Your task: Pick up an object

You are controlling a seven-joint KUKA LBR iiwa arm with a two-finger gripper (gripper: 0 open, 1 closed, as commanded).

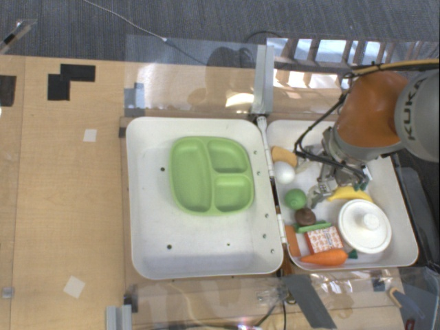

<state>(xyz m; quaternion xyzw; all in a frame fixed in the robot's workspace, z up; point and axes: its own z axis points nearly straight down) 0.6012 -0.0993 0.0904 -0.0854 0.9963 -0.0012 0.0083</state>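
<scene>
At the left of the frame we see bare counter with a few black marks in the upper left corner. Moving right, the left bin holds a green divided plate, lying flat near the bin's middle.

Right of the divider, the right bin is crowded. Along its left side, from top to bottom, we find a tan bread-like piece, a white egg-shaped thing, a green ball, a small brown piece, a red-printed packet and a carrot at the lower edge. Further right sit a banana and, just below it, a white lidded bowl.

The end effector hangs low in the middle of the right bin, between the green ball and the banana, close to both. We see metal parts there, but we cannot tell whether they stand apart or together, and nothing shows between them.

We judge the green ball the likeliest target. It looks like light, hard toy fruit: smooth and round, so it may roll or squirt out of a pinch. We would take it across its widest middle, coming straight down. The banana, longer and curved, would be easier held across its narrow body.
</scene>
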